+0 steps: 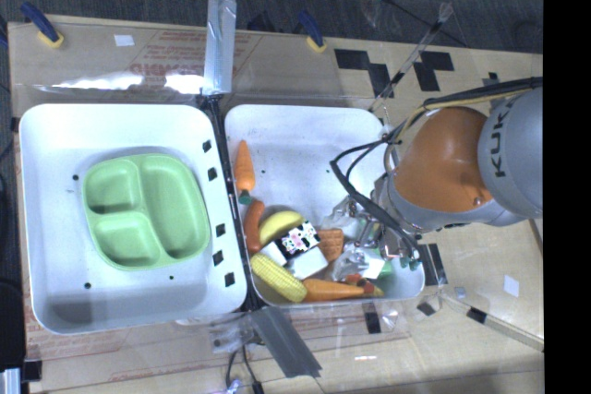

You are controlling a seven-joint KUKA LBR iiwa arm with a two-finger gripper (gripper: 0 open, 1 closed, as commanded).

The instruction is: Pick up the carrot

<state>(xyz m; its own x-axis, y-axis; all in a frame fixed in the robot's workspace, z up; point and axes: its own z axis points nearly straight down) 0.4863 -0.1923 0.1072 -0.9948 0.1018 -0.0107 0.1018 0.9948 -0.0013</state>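
Reaching in from the right, the grey KUKA arm (471, 166) lowers its gripper (369, 249) into the near right corner of the right-hand white bin (305, 120). We cannot tell how far the gripper is parted or whether it has hold of anything, since the orange band and a tangle of black cables cover much of the wrist.

We see one carrot (243, 166) lying lengthwise against the bin's left wall, orange, tapered, with a small green stub at its near end, well apart from the gripper. A second carrot (334, 290) lies along the near wall, just beside the gripper, and a third orange piece (253, 223) rests between them.

Around these we make out a yellow banana (280, 223), an ear of corn (278, 278) and a small black-and-white patterned box (299, 242); the objects under the gripper are too jumbled to name. A green divided plate (145, 209) sits in the left bin (55, 281).
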